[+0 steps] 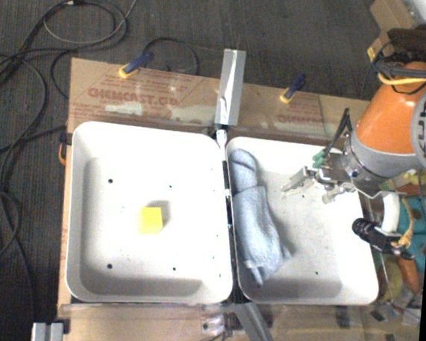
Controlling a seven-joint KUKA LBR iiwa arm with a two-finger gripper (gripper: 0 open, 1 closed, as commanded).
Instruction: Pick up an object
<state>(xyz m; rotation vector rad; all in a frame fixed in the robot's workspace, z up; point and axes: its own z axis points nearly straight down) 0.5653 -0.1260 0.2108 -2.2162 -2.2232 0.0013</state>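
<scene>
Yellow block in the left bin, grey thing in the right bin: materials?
Yellow block: looks like foam or sponge, with a matte face and soft edges; painted wood is possible. Grey thing: cloth, likely a towel or sock, limp and creased, matte, draped along the right bin wall.

Left bin (pixel 83 191) wide open around the yellow block (pixel 151 219); in the right bin (pixel 337 283), a grey cloth (pixel 257 219) crowds the left wall, bare floor beyond.

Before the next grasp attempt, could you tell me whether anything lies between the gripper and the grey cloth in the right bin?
Nothing visible does. The gripper hovers over the right bin, and only bare white bin floor separates it from the grey cloth lying along that bin's left wall.
</scene>
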